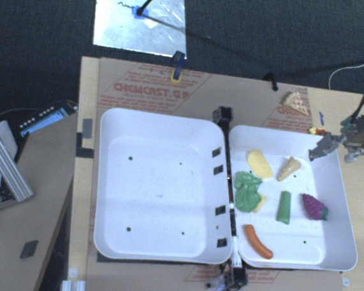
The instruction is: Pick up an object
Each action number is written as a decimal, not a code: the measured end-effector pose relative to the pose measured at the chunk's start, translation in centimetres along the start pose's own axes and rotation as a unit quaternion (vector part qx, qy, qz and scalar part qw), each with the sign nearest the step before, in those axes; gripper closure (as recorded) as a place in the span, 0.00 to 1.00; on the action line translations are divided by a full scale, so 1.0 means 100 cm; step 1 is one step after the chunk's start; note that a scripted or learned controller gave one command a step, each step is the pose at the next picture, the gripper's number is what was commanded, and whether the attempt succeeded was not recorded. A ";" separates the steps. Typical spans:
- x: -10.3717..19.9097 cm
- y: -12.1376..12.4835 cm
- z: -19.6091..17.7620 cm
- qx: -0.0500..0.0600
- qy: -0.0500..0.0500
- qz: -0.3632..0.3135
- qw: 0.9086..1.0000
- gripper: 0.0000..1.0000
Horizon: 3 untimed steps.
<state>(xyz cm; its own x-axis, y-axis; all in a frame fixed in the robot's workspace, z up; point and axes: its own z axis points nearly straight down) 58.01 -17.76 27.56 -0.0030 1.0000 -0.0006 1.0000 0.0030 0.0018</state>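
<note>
Inside the right bin [339,208], toy foods [252,194] are scattered; fingers [322,149] are hung above its rim, their state unclear.

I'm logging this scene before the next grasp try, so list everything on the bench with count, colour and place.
bins: 2, white, side by side on the bench
yellow piece: 1, right bin, far left
tan wedge: 1, right bin, far middle
green leafy piece: 1, right bin, left side
green stick: 1, right bin, centre
purple piece: 1, right bin, right side
orange sausage: 1, right bin, near edge
pizza slice: 1, tan, bench beyond right bin
gripper: 1, grey, above right bin's far right corner
</note>
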 end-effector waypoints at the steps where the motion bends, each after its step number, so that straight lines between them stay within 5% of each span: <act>1: 0.055 -0.021 0.126 0.005 0.003 -0.002 1.000 0.00; 2: 0.047 -0.073 0.192 0.001 0.000 0.002 1.000 0.00; 3: 0.088 -0.035 0.191 -0.001 0.000 -0.002 1.000 0.00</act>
<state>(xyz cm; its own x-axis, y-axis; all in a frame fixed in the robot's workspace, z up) 54.53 -9.00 8.48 -0.0080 1.0000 0.0003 1.0000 0.0080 0.0046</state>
